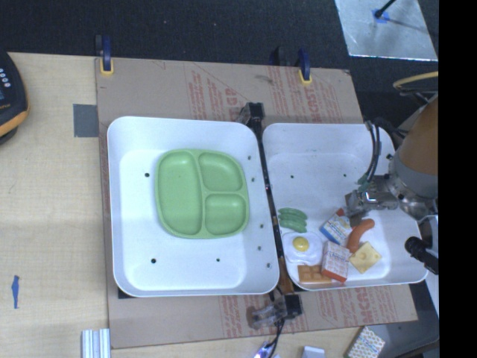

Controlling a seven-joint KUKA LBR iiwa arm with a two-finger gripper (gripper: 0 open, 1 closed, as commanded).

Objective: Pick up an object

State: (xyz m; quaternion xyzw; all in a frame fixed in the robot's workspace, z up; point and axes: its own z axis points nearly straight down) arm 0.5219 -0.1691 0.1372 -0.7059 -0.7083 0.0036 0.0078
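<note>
Grey arm's metal hand [363,200] low in right white bin [313,144], just above red sausage-shaped toy [360,232]. Finger opening: cannot tell; nothing seen held. Toy food clustered in bin's near corner, likely target. Green divided plate [201,192] sits in left white bin [134,267].

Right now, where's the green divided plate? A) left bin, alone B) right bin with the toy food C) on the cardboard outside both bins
A: the green divided plate lies in the left bin by itself; the toy food is clustered in the right bin.
</note>
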